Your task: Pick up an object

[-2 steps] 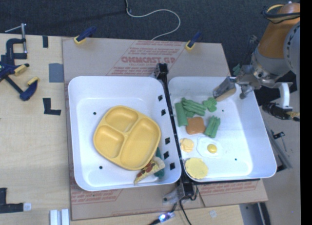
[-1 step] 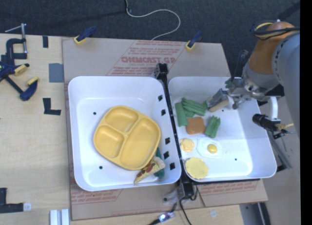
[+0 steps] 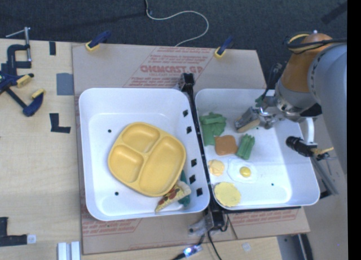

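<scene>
Best to drop the gripper (image 3: 247, 122), fingers' spread impossible to tell, straight onto the green toy piece (image 3: 246, 146) lying just below it in the right bin (image 3: 293, 194), clear of the brown piece (image 3: 225, 144).

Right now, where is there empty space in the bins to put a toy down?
Right bin: bare floor along its right side, past the fried egg, and at the top edge behind the pincer. Left bin: a strip around the yellow plate. Crowded: the right bin's left half, full of toy food.
</scene>
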{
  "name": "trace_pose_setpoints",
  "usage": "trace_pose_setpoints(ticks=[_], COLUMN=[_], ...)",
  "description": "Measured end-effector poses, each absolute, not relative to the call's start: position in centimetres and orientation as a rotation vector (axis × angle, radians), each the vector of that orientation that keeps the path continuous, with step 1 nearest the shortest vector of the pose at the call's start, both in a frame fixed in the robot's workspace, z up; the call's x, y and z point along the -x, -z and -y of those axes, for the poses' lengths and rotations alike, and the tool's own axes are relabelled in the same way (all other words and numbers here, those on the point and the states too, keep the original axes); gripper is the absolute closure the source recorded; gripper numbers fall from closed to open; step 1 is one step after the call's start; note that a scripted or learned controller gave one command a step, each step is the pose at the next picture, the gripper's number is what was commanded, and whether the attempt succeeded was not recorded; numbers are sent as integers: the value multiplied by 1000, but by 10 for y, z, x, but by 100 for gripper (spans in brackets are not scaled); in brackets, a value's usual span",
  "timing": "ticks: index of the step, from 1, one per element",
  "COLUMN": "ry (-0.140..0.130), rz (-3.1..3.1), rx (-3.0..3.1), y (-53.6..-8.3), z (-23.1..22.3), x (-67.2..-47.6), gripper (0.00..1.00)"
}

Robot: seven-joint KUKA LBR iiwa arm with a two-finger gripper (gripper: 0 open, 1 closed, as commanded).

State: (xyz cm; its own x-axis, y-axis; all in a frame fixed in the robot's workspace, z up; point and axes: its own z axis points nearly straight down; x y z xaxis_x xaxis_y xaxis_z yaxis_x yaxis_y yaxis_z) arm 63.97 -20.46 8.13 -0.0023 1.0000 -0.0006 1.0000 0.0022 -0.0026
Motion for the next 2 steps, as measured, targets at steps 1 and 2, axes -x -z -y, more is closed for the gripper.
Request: trace_pose_setpoints(ticks=[1,2], ry=[-9,-3], rz=[2224,2220], rx=[2212,2217], y=[-88,-126], z=[204,203], x=[-640,-636], gripper=[100,100])
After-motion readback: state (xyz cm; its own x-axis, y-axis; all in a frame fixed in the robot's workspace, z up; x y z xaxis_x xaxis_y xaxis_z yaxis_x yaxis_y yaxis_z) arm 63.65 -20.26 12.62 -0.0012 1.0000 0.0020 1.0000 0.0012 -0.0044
